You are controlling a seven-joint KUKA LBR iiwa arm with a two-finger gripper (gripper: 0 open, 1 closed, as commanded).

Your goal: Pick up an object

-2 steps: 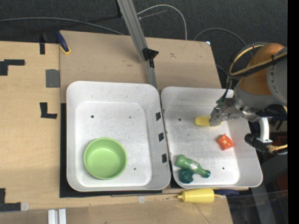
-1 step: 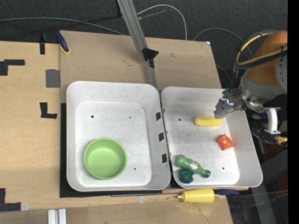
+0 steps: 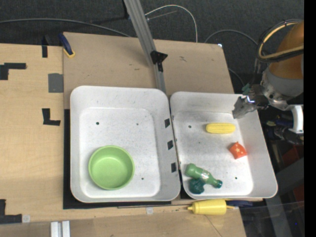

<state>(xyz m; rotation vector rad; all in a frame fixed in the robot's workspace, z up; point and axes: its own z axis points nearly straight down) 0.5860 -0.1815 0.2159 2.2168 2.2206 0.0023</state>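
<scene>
Brown and bare, the counter carries two shallow white bins side by side, and the right bin serves as the landmark for what follows. Nearest the camera, just outside its front rim on the counter, lies a yellow bottle, long axis running left to right. Inside the bin at its front, a green bottle lies tilted with a darker teal piece touching it. Further back and toward the bin's right wall sits a small orange block, apart from everything else. Beyond that, in the bin's back half, a yellow corn cob lies with its long axis roughly parallel to the bin's back rim. The hand hangs over the bin's back right corner, and its fingers are too dark and small to read, so whether it is released or clenched cannot be told; nothing is visibly between them. The corn cob looks the likeliest target: it lies just forward and left of the hand, nearer than the block, so a short reach that way, with the fingers closing across its narrow width, seems the fitting approach. A green bowl rests in the left bin, well apart.
</scene>
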